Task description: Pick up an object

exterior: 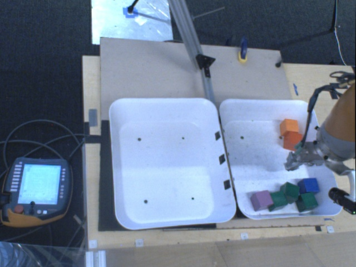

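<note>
The right bin (245, 132) holds two orange blocks (290, 133) near its far right side. Along its front edge lie a pink block (260, 199), several green blocks (287, 195) and a blue block (308, 185). My gripper (296, 161) hangs over the right part of this bin, between the orange blocks and the blue and green blocks. Nothing is visible in its grasp.
The left bin (167, 160) stands beside the right one. A teach pendant (36, 191) lies off the bench at the left. A slanted metal pole (186, 24) rises behind the bins. The arm's wrist with its orange band (339, 127) fills the right edge.
</note>
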`<state>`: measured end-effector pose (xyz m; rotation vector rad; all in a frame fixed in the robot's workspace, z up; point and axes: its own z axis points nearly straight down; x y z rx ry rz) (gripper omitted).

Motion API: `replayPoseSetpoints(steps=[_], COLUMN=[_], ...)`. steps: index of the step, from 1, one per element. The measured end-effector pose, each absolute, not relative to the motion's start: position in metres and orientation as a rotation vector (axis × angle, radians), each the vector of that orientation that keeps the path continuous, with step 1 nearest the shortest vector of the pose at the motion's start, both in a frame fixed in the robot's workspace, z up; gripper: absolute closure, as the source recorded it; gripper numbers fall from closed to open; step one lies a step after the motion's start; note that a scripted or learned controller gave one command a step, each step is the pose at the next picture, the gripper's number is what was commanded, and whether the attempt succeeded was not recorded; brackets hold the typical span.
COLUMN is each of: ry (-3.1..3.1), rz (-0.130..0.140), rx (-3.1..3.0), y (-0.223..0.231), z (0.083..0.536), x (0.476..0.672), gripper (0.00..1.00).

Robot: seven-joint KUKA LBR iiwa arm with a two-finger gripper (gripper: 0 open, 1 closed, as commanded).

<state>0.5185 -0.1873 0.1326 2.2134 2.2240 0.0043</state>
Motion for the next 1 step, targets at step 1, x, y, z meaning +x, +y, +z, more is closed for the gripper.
replayPoseSetpoints(steps=[1], ry=[2.221], rz=[0.007], rx=[2.21], y=[-0.1879], z=[0.1963], x=[0.5166], gripper=[1.0])
